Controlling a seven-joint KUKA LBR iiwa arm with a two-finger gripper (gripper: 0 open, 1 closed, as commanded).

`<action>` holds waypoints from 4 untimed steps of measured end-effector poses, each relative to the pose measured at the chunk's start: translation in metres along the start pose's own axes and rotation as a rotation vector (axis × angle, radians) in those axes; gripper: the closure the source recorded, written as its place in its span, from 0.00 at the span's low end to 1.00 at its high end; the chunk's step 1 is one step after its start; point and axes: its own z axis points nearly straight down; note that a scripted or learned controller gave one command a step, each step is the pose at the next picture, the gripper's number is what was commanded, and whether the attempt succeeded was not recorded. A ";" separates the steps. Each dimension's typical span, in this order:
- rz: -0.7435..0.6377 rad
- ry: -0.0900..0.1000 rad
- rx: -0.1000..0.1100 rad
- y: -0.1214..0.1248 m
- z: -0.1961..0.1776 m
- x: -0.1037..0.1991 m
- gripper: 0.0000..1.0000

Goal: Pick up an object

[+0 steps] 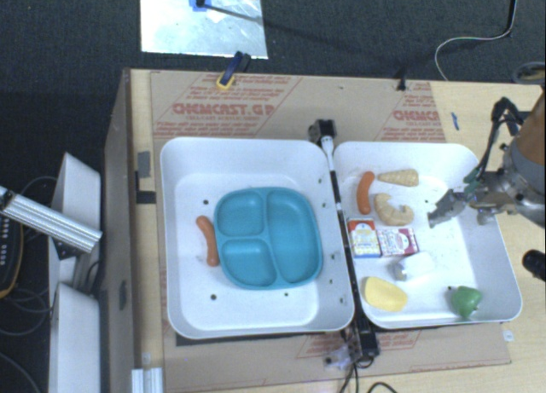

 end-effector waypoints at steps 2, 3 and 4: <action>0.002 0.000 0.000 0.035 0.175 0.013 0.00; 0.001 0.000 -0.001 0.036 0.164 0.013 1.00; -0.001 0.001 -0.002 0.064 0.060 0.104 1.00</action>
